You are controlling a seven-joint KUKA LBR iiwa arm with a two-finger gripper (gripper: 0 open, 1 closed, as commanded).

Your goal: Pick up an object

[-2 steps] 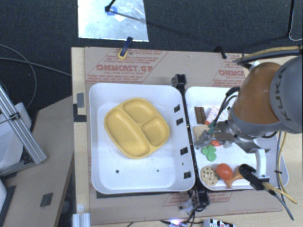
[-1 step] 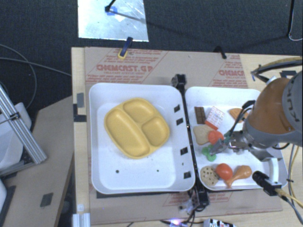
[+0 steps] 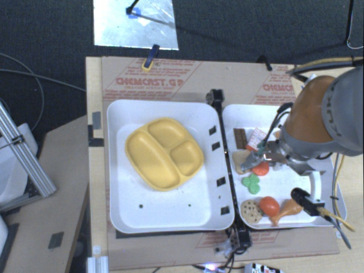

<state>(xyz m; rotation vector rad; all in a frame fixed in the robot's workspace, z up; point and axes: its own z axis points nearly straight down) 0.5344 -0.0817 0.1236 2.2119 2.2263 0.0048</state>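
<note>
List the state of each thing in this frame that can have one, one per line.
Yellow divided plate: right side up in the left bin, all three compartments bare.
Gripper: low over the right bin, at the red piece; grip unclear.
Green piece: lying loose on the bin floor.
Cookie: flat, near the front corner.
Drumstick: on its side, beside the cookie.
</note>
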